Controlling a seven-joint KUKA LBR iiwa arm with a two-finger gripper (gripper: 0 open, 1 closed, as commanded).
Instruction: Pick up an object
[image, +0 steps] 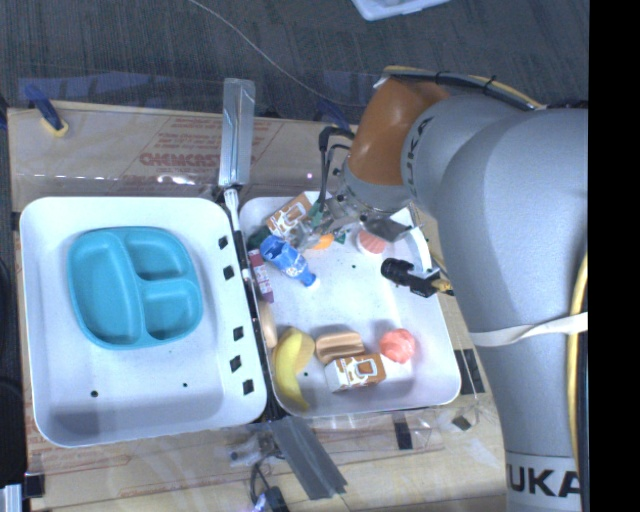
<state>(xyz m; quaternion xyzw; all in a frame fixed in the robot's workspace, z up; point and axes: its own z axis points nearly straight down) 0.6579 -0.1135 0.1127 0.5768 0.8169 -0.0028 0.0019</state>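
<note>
The right bin (430, 385) holds several small objects. A blue bottle-like item (284, 256) lies near its top left, with an orange and white carton (291, 215) just behind it. A yellow banana (291, 366), a brown and tan bun-like block (339, 346), a small brown and white box (356, 372) and a red-pink ball (398, 345) sit along the front. A pink and white round piece (372, 241) lies at the back. My gripper (327, 225) is down at the bin's back, among the carton and a cluster of small items, under the orange wrist band.
The left bin (40, 300) carries a light blue divided tray (133, 284). A dark red stick-shaped item (261, 277) lies by the divider between the bins. A black part (408, 274) juts out beside the arm. The big grey arm body covers the right side.
</note>
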